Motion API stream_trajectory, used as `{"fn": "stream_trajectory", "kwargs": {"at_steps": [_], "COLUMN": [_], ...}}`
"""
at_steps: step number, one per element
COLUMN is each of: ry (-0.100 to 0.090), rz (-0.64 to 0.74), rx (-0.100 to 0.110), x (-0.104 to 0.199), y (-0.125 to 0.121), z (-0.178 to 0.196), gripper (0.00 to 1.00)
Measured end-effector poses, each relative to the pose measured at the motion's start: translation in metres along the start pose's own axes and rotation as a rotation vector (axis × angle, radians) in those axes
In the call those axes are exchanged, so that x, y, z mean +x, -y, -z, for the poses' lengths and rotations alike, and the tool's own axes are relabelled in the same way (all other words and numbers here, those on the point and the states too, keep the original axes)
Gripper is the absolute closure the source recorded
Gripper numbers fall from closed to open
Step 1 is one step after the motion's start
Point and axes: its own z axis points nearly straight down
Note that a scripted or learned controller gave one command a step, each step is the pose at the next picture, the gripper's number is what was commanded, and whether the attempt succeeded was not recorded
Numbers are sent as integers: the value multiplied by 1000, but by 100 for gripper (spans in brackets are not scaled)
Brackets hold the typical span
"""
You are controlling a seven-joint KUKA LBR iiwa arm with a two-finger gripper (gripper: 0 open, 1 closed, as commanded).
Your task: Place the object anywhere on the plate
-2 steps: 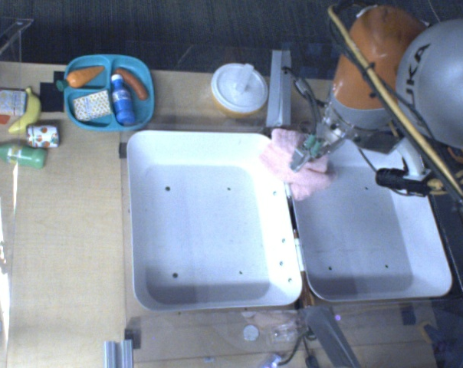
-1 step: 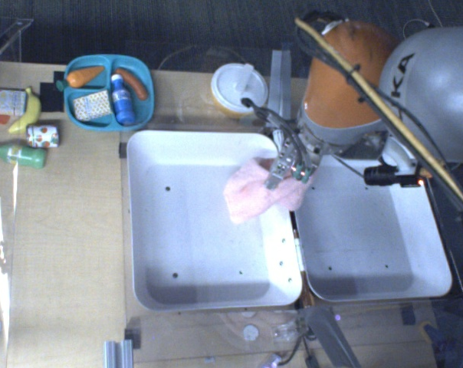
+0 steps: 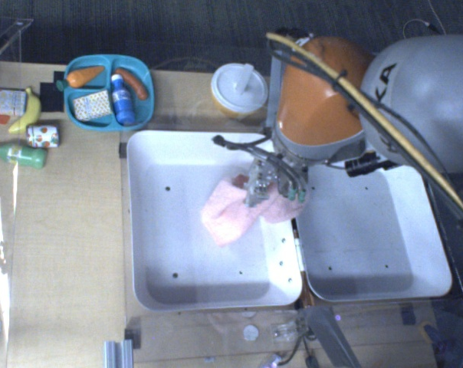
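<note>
**Hand low over a pink cloth in the left bin**

Camera view: Two shallow white bins sit side by side on the wooden bench [image 3: 55, 267]. The left bin [image 3: 170, 267] fills the middle of the frame; the right bin [image 3: 385, 244] lies just beside it toward the lower right, their rims touching along the centre line.

The grey arm [image 3: 423, 83] comes in from the upper right, its orange band [image 3: 320, 90] sitting above centre. Below the band the hand [image 3: 266, 186] hangs down over the right part of the left bin, close to the shared rim. Whether it is open or closed cannot be told at this resolution, nor whether it has hold of anything.

A crumpled pink cloth [image 3: 228, 213] lies on the floor of the left bin, right of that bin's middle. Its upper right part runs under the hand and toward the bin's right wall; its lower left part spreads free on the white floor. A small darker red patch shows at the cloth's top edge, just left of the hand.

On the bench beyond the bins, at the upper left of the frame, stands a blue divided tray [image 3: 143, 102] holding toy food. Left of it are a banana [image 3: 28, 112], a small can [image 3: 42, 136] and a green bottle [image 3: 17, 155]. A white-lidded yellow cup [image 3: 239, 89] stands at the top centre, just behind the left bin's rim.
</note>
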Motion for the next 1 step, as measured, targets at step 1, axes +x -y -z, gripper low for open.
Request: {"fn": "stream_trajectory", "kwargs": {"at_steps": [1], "ry": [0], "rz": [125], "rx": [0], "x": [28], "y": [-41], "z": [6], "gripper": [100]}}
